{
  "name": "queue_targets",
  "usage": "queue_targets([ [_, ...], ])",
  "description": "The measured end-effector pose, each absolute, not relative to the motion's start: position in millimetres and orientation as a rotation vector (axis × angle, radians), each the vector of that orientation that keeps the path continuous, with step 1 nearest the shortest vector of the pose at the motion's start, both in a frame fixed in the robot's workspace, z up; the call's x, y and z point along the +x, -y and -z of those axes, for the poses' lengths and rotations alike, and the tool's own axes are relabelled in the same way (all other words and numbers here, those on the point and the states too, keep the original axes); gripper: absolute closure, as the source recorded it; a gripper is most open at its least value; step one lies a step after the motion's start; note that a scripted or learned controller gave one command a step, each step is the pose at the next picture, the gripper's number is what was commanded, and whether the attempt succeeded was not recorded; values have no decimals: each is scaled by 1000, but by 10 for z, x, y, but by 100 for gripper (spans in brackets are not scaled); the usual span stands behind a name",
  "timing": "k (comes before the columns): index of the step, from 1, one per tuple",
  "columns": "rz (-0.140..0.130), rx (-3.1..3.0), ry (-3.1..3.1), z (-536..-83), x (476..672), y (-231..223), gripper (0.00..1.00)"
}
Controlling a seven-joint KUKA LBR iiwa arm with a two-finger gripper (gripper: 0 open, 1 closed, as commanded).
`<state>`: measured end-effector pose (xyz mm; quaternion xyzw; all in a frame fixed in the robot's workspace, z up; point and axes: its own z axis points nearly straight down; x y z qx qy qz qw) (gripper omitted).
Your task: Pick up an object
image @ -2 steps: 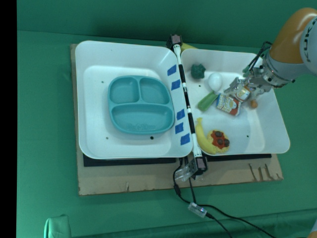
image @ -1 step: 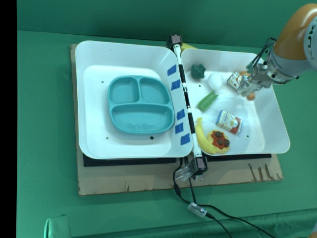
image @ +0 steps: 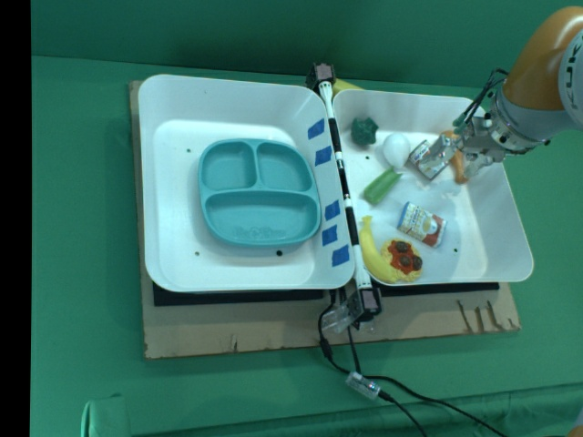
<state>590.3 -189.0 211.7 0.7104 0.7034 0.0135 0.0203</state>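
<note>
On the left sits the left bin (image: 173,107), and in it a teal plate (image: 260,194) with three sections, lying flat near the middle. Between the two bins runs a divider (image: 339,167) with blue tape squares (image: 325,184) stuck along the left bin's edge. At its near end cables (image: 383,391) trail off over the cardboard (image: 237,335) under the bins, onto the green cloth (image: 82,244).

The right bin (image: 496,235) holds my choices. A dark green broccoli piece (image: 365,130) lies near the far edge, with a white egg (image: 395,149) just to its right. Below them a green pod (image: 382,186) lies slanted, close to the divider. Nearer the front, a banana (image: 369,248) curves along the divider side, and a small pizza slice (image: 404,258) touches its lower end. A little carton (image: 422,223) with a red and white label lies flat just above the pizza, apart from the banana.

My claw (image: 435,159) is low over the far part of the right bin, just right of the egg. Beside it something orange (image: 459,167) shows, maybe a carrot, but I cannot tell whether I touch it. I cannot tell how my claw stands either; it is too blurred. My arm (image: 537,80) reaches in from the right.
</note>
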Motion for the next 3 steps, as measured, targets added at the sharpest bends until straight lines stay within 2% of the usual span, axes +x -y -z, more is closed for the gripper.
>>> queue_targets([
  [1,-19,2214,-2210,-1887,6229,1849,0],
  [2,-22,2208,-2191,-2046,6249,1896,100],
  [3,-12,2217,-2207,-2795,6054,966,100],
])
